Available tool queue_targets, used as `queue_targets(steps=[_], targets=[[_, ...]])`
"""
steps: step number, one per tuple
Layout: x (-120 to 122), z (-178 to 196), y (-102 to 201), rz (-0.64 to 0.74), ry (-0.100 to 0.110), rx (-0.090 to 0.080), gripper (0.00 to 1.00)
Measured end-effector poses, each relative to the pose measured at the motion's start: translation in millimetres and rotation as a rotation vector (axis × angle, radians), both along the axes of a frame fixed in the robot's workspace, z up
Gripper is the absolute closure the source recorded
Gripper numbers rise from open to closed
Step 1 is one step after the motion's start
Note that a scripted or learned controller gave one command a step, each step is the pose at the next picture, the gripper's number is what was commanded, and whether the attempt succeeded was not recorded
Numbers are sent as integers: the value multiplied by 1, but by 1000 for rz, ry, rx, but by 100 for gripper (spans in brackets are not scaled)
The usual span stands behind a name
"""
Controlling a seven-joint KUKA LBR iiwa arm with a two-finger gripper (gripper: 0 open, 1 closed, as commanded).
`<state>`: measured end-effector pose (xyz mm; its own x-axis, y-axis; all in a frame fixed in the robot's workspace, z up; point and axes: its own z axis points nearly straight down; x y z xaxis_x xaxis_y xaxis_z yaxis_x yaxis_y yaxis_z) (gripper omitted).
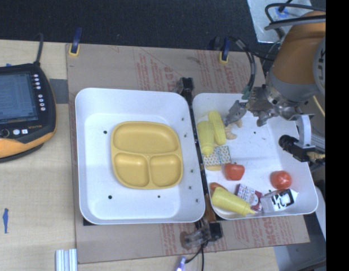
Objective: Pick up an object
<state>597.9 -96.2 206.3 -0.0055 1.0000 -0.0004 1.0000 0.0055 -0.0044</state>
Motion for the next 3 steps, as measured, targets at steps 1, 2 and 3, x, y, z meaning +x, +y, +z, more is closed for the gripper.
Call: queue_targets(steps=[1, 2, 3], targets=[[-76, -18, -14, 1, 1, -1, 0], [-79, -115, -13, 1, 0, 0, 0], [-79, -105, -13, 5, 2, -2, 100]])
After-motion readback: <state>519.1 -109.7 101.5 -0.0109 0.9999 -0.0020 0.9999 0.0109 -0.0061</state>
